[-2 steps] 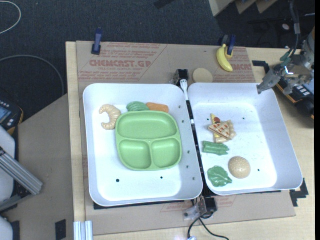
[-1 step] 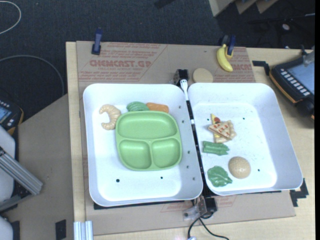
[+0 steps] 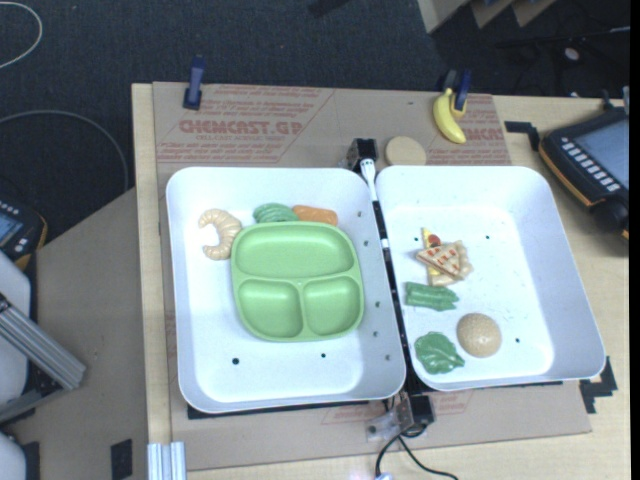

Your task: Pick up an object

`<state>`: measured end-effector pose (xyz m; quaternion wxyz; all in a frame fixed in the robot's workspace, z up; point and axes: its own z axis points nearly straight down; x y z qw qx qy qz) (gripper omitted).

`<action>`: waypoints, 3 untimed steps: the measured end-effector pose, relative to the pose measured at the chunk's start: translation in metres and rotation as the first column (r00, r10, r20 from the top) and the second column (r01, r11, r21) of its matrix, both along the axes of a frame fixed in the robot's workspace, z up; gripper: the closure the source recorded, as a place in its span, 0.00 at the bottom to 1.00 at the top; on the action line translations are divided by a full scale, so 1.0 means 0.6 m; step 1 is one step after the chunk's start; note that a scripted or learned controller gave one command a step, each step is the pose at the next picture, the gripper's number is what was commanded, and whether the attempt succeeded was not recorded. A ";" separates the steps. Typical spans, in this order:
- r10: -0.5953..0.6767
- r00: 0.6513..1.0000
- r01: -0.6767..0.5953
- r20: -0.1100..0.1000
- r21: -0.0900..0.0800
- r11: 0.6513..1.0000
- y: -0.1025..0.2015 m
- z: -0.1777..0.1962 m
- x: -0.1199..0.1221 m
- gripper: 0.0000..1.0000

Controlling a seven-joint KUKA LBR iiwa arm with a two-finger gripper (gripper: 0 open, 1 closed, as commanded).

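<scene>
Two items, green and orange, half hidden behind green tray; tool state: cannot tell.

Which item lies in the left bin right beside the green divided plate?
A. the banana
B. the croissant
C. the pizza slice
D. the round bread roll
B: the croissant lies in the left bin against the green divided plate, on the plate's upper left in the camera view.
</scene>
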<state>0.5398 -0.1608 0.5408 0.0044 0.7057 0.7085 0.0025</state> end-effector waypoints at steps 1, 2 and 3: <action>0.000 1.000 0.001 -0.013 0.004 1.000 0.155 -0.030 -0.104 0.00; -0.003 1.000 0.003 -0.006 0.002 1.000 0.151 -0.011 -0.099 1.00; -0.005 1.000 0.005 -0.017 0.004 1.000 0.165 -0.215 -0.102 1.00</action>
